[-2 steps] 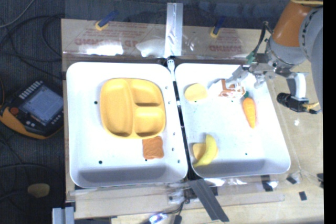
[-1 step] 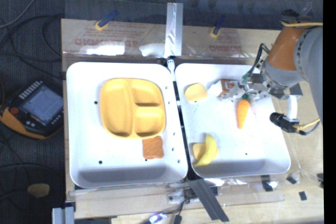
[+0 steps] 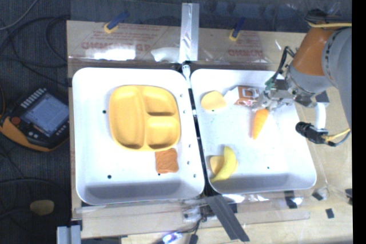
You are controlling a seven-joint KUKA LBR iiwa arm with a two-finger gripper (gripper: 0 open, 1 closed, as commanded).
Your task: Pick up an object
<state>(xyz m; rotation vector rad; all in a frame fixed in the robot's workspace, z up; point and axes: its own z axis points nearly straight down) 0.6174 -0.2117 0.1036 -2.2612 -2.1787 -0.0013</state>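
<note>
In the right bin [image 3: 286, 174] lie an orange carrot [image 3: 259, 123], a yellow banana [image 3: 224, 164] near the front left corner, a pale yellow rounded piece [image 3: 213, 101] and a small orange-and-white packet [image 3: 247, 95]. My gripper [image 3: 272, 95] hangs low over the far right part of this bin, just above the carrot's top end and right of the packet. Nothing shows as held. The grey arm with its orange band [image 3: 311, 54] reaches in from the right.
The left bin [image 3: 91, 168] holds a yellow divided plate [image 3: 144, 116] and an orange-brown square piece [image 3: 167, 161] in front of it. A divider wall [image 3: 193, 123] runs between the bins. A handheld controller [image 3: 40, 117] lies off the bench at the left.
</note>
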